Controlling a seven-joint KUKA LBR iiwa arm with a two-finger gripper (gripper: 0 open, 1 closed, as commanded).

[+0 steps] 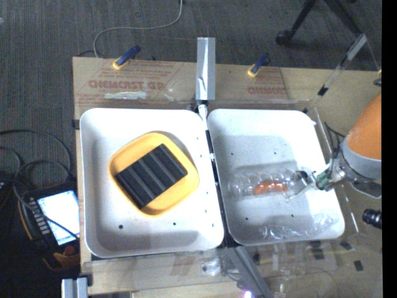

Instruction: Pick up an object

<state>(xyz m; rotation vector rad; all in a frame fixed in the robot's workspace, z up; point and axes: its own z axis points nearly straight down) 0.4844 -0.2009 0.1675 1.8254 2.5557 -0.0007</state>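
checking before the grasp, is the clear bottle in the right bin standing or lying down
Lying down. The clear bottle rests on its side on the floor of the right bin.

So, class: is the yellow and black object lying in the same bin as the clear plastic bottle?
No. The yellow and black object lies in the left bin, while the clear plastic bottle lies in the right bin.

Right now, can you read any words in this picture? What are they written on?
"CHEMCAST GP": red letters on the brown protective sheet behind the left bin.
More red letters on the same sheet behind the right bin: partly hidden and too blurred to read.
The lit screen on the floor: too small to read.
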